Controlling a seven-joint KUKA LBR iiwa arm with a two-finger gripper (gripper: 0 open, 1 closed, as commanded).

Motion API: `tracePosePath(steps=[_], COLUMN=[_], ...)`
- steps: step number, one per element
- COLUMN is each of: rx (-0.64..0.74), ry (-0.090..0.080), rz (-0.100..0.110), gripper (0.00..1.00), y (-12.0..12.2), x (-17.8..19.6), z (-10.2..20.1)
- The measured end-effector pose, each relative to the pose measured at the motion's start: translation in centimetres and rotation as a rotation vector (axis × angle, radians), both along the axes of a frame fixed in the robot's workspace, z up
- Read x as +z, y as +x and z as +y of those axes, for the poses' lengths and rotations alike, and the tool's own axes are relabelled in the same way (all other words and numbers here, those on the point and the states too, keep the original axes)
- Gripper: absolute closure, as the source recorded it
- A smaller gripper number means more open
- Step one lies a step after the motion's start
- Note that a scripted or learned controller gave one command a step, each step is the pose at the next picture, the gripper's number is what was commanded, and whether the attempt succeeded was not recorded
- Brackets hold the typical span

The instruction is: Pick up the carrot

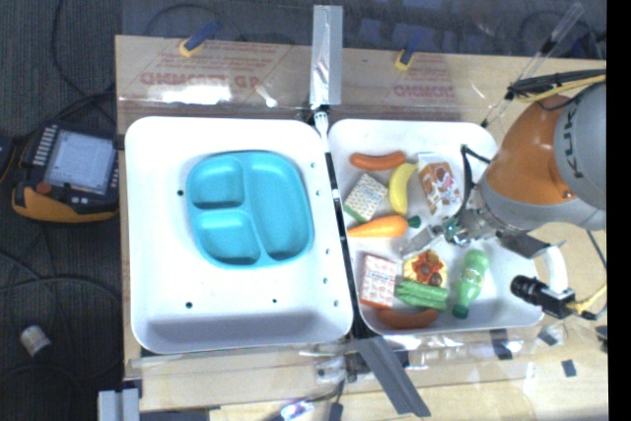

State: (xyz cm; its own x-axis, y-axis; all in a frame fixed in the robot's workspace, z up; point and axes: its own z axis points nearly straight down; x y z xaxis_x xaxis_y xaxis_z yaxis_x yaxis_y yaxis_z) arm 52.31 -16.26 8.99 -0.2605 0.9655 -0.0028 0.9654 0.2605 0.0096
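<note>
- Orange tapered toy carrot point(378, 227): lies on its side near the left wall of the right-hand shallow white bin point(513, 315), its long axis roughly left to right, thick end toward the middle of the bin.
- Neighbours of the carrot: a yellow toy banana point(400, 186) and a small checked packet point(364, 196) just above it; a red-printed square packet point(379, 279) and a pizza-patterned piece point(425, 267) below it; an orange-red toy sausage point(378, 160) farther up the bin.
- Other contents: a white snack pouch with red print point(438, 186), a green plastic bottle point(468, 277) and a green ridged vegetable point(420, 292).
- Grey arm with an orange band point(527, 168): reaches in from the right; its two-finger gripper point(441, 232) hangs low over the bin, just beside the thick end of the carrot.
- State of the hand: the tip is small and cluttered in this view, so whether it is spread, closed or grasping anything cannot be told; nothing is visibly held.
- Left-hand white bin point(163, 311): carries a light-blue divided plastic tray point(249, 208), well apart from the work.
- Judged step: approach and alignment before the grasp.
- Doing it well: centre the gripper over the carrot's middle, not its end; set the closing direction across the short axis; descend between banana and red-printed packet without nudging either; lift only once the carrot is pinched firmly.
</note>
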Motion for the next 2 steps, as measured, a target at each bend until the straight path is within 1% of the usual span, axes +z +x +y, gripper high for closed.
tracePosePath(steps=[1, 2], rx=[0.171, -0.041], ry=[-0.010, 0.001], rz=[-0.006, 0.004], gripper=[0.00, 0.00], y=[0.7, 3.8], x=[0.1, 0.0], z=[6.0, 5.9])
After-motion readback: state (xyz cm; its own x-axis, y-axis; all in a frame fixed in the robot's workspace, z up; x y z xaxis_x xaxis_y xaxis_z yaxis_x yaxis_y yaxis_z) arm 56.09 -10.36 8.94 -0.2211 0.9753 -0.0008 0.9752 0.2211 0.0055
